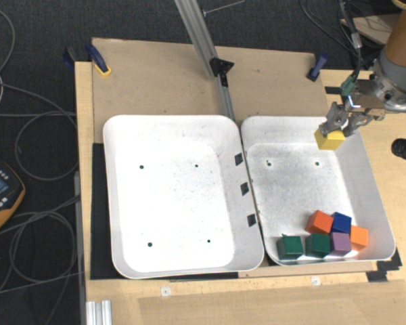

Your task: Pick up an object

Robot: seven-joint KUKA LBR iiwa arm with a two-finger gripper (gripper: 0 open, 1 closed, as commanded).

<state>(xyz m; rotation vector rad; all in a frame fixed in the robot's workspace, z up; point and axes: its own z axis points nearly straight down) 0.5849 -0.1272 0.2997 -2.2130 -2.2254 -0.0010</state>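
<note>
Right bin (271,181), far corner: end effector (335,128) clamped on yellow block (330,139), block directly beneath.

Arm in from right, wrist angled down-left, tool (335,128) raised, fingers clamped on yellow block (330,139)

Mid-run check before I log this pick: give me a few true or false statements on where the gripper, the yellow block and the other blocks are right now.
1. The gripper has a yellow block between its fingers. True.
2. The yellow block is over the left bin. False: it is at the far right corner of the right bin.
3. The other blocks sit clustered at the near right corner of the right bin. True.
4. That cluster includes a blue block. True.
5. Both green blocks lie in the left bin. False: the green blocks are in the right bin's cluster.
</note>
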